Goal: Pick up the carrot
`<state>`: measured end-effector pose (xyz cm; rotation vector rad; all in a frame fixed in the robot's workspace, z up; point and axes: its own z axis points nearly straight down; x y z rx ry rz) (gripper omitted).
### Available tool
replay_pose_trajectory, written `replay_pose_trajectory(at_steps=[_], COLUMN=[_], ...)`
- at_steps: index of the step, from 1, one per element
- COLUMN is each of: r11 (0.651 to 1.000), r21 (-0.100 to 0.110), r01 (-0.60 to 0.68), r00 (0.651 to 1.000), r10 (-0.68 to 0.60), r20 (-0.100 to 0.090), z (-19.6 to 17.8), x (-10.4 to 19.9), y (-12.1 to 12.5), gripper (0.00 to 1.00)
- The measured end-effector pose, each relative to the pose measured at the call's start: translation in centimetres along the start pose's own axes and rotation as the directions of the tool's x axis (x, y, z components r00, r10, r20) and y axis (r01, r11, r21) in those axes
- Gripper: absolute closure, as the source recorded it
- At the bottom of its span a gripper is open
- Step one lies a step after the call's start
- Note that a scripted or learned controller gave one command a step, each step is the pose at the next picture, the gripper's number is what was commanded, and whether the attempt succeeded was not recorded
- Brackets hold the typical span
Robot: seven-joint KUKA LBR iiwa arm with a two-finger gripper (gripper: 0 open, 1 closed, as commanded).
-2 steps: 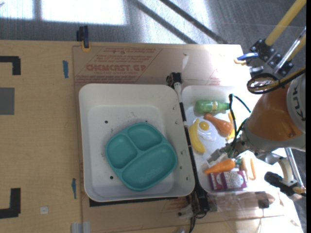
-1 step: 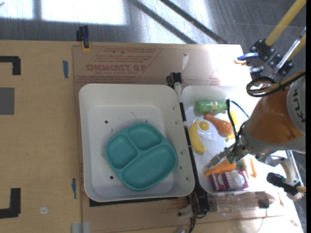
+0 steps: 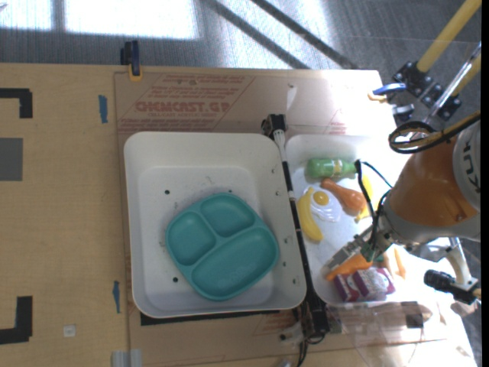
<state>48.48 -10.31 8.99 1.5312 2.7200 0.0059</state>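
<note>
Gripper (image 3: 367, 252) is down in the right bin (image 3: 336, 145), near its lower end, tips right at the carrot (image 3: 349, 266). Carrot is a smooth orange tapered piece lying on its side, just above a purple-and-white packet (image 3: 368, 284). Can't tell whether the pincer is open or clamped: the tips are a dark blur against the carrot. Arm's orange band (image 3: 429, 189) bulks over the bin's right side.

Also in the right bin: glossy green bottle (image 3: 330, 167) lying flat, brown drumstick-shaped piece (image 3: 345, 193), fried egg (image 3: 323, 202), curved yellow banana (image 3: 308, 218) (all look like plastic toys).

Left bin (image 3: 153, 167) holds a teal three-compartment plate (image 3: 222, 244), matte, rounded corners. Bench is tan cardboard.
</note>
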Motion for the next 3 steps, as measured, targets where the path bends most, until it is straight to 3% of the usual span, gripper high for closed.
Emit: replay_pose_trajectory(at_steps=[1,2,3], r11=[1.0,1.0,0.984], r21=[-0.01,-0.009,-0.001], r01=[-0.002,-0.003,-0.178], r00=[1.0,1.0,0.984], r10=[0.002,0.003,0.178], r20=[0.015,0.013,-0.007], z=[-1.2,-1.1,0.0], x=[-0.4,-0.3,-2.2], y=[0.3,0.2,-1.3], gripper=[1.0,0.0,0.0])
